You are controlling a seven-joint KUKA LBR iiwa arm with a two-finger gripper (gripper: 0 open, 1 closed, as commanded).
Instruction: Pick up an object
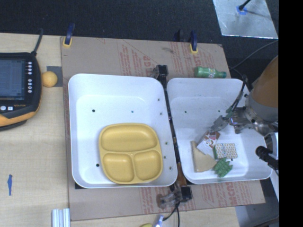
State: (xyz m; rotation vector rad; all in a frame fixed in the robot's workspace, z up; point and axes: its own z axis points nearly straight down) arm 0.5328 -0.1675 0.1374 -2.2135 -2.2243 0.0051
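My gripper reaches in from the right and hangs low over the middle of the right bin. Just below and left of its tip lies a small white and red packet, very close to it; I cannot tell if they touch. A tan wedge lies at the bin's front. Beside the wedge are a patterned square piece and a green toy. Nothing shows between the gripper's tips. The grey arm with its orange band stands over the bin's right wall.
The left bin holds a yellow divided tray. A green bottle lies on the cardboard behind the right bin. A teach pendant and a yellow ball sit at the far left. Blue clamps grip the cardboard's back edge.
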